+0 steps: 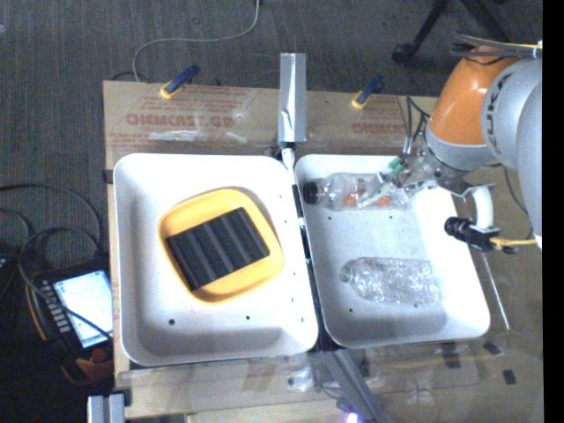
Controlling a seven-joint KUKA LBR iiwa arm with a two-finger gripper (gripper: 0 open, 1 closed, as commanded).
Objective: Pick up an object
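Floor: dark grey carpet all round, with a thin cable looping along the top and chair legs [441, 7] poking in at the top right.
Bench: a brown board [203, 117] under everything, with two blue-and-yellow clamps [179, 81] on its far edge and a metal strip [292, 100] standing between the bins at the back.
Left of the bench: a small lit screen [81, 305] sitting on the floor by the bench's near left corner.
Left bin [141, 236]: holds one yellow tray with a black ribbed insert [220, 245], lying tilted, about in the middle.
Right bin [458, 289]: two clear plastic bottles. One bottle with an orange label [352, 192] lies along the far edge, dark cap toward the far left corner. The other, a crumpled bottle [390, 281], lies on its side nearer the front edge.
Gripper [407, 173]: down at the far right corner of the right bin, right at the tail end of the orange-label bottle. Honestly can't tell if it's clamped or loose, or whether it's got the bottle at all.
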